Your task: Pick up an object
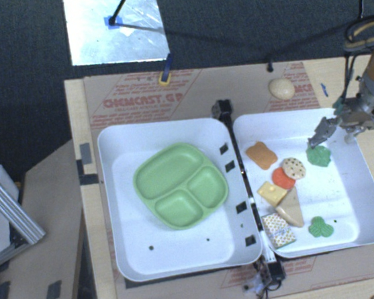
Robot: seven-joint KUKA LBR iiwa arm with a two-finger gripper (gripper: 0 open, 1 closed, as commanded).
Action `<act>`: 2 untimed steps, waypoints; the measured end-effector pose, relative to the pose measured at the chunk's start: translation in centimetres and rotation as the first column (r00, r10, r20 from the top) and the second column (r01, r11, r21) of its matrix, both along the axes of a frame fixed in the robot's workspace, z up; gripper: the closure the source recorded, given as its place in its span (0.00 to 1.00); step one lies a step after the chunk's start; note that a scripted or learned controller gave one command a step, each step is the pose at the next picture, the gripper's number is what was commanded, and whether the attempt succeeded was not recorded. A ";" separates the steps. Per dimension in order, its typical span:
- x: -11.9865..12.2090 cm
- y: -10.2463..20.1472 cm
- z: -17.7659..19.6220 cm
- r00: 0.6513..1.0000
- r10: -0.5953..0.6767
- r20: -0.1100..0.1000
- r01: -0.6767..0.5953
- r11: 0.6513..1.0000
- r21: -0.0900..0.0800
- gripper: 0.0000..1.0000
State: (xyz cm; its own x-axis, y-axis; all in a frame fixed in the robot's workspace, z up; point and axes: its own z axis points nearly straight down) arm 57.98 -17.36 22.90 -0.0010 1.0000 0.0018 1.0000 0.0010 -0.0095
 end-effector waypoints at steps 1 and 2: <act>0.2 0.0 0.6 1.000 0.002 0.011 -0.002 1.000 -0.002 0.00; 1.2 -0.3 -4.3 1.000 0.001 0.008 -0.001 1.000 -0.002 0.00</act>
State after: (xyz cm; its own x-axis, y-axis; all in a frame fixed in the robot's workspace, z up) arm 59.16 -17.63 18.61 -0.0024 1.0000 0.0000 1.0000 0.0024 -0.0018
